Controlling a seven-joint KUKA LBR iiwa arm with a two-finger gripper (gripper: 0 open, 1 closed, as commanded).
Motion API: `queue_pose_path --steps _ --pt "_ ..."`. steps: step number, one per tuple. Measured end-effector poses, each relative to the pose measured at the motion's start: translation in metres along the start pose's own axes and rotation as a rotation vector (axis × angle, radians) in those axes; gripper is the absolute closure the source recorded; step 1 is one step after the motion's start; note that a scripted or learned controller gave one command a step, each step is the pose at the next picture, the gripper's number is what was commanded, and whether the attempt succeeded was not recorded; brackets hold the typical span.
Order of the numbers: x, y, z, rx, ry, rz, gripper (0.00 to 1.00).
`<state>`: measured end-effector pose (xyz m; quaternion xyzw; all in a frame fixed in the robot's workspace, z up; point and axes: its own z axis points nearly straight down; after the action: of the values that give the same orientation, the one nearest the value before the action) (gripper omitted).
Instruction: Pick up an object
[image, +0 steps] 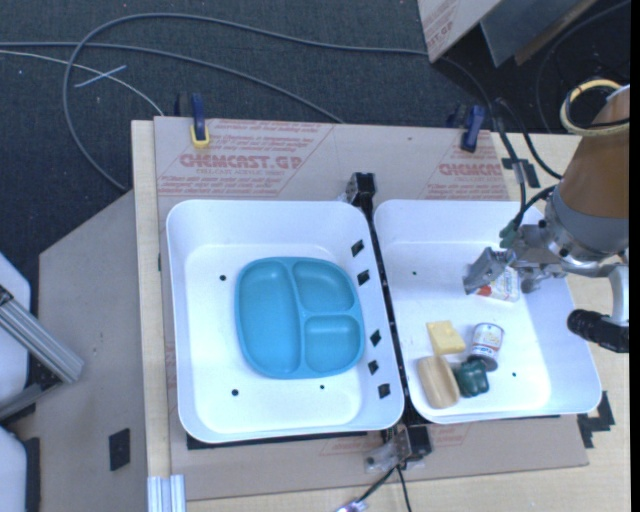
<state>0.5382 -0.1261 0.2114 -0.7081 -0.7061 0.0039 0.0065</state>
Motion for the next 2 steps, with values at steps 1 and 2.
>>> queue_pose_path --steps 1,2 --pt "0.000 0.003 -0.007 -0.013 -0.002 -0.003 0.00" --pt "0.001 0.000 0.055 -0.009 -0.001 -0.002 0.00"
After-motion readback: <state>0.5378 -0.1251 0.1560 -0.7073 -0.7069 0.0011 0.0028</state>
